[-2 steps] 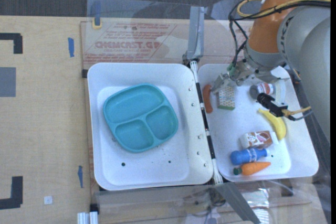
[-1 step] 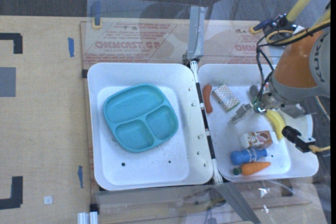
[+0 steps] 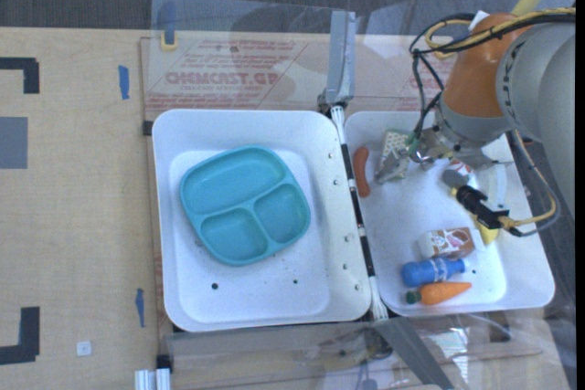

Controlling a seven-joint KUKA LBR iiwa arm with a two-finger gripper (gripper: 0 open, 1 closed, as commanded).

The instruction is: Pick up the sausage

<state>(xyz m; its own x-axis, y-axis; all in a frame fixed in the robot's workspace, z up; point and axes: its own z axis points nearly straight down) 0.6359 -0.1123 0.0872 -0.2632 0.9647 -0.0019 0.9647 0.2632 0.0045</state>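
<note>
**Arm over R bin, sausage at L wall**

Two white bins side by side. L bin (image 3: 183,288): teal divided plate (image 3: 244,204), 3 compartments. R bin (image 3: 521,283): sausage (image 3: 362,172) lies lengthwise against the bin's L wall, near its far end. Gripper (image 3: 395,167) hangs just R of the sausage, apart from it, nothing seen between the fingers; whether spread or closed, cannot tell. Near front of R bin: small carton (image 3: 448,242), blue bottle (image 3: 436,270), carrot (image 3: 441,292), close together. Grey arm w/ orange band (image 3: 480,78) enters from R.
</note>
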